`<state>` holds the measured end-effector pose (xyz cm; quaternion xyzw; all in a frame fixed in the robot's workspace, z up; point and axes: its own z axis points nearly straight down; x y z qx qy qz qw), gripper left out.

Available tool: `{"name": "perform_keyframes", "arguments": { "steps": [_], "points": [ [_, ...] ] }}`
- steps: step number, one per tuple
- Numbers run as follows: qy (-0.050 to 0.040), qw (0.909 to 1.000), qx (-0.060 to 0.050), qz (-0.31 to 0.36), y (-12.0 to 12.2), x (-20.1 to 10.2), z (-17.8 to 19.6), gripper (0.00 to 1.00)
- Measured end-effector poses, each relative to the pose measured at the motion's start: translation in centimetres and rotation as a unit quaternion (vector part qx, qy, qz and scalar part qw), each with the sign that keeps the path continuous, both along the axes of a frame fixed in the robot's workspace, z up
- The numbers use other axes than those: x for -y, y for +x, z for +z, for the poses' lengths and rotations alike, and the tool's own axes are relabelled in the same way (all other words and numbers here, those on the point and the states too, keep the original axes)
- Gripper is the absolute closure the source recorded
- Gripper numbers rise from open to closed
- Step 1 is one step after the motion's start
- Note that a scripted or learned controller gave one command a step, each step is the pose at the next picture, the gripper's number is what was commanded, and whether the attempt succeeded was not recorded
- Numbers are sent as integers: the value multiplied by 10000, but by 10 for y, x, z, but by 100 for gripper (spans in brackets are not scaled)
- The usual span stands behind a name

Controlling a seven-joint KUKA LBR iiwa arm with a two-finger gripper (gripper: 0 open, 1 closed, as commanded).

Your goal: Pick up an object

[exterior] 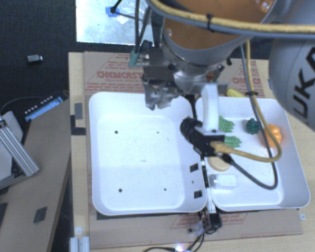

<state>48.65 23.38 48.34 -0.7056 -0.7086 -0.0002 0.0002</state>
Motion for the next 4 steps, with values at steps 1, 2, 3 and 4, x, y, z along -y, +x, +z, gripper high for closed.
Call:
{"name": "perform_keyframes", "arguments": {
  "steps": [1, 2, 3, 4],
  "points": [
    [10, 10000, 32, -25, 8, 31, 55, 100],
    [4, 10000, 4, -1, 0, 23, 52, 100],
    [2, 10000, 5, -1, 0, 24, 52, 100],
    [2, 10000, 3, -1, 0, 15, 47, 100]
  ]
}}
